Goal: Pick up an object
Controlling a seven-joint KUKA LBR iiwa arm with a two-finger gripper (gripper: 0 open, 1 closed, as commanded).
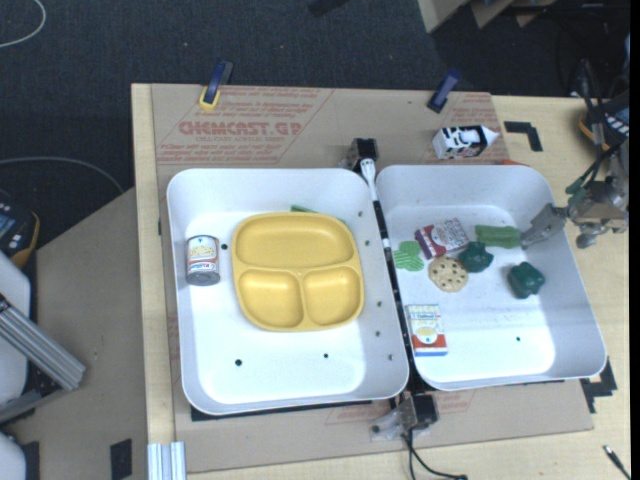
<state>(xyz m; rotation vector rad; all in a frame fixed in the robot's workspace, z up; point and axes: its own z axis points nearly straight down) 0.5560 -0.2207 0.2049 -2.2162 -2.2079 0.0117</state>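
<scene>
The gripper (pixel 548 226) sits at the right rim of the right bin (pixel 500 363), its grey fingers reaching in toward the left; whether they are spread or pressed together cannot be told, and nothing shows between them. Just left of the tool, nearly touching its tip, lies a green bar (pixel 497 235), its long axis running left to right with one end pointing at the gripper. Below the tool and a little left sits a dark green lump (pixel 526 279), with no clear long axis. Farther left, beyond the bar, a darker green piece (pixel 475 259) lies just beside a round cookie (pixel 448 274), and above them a red-and-white packet (pixel 443 237) lies tilted, its long axis slanting up to the right. Left of those is a light green piece (pixel 408 257) near the bin's left wall. Well below and left of the tool a small carton (pixel 427 329) lies flat, its long axis running up and down the view. Far to the left, in the left bin (pixel 280 383), a yellow tray (pixel 297 270) with three compartments lies beside a can (pixel 203 260) standing upright. A small black-and-white box (pixel 465 141) rests on the bench above the right bin.
</scene>
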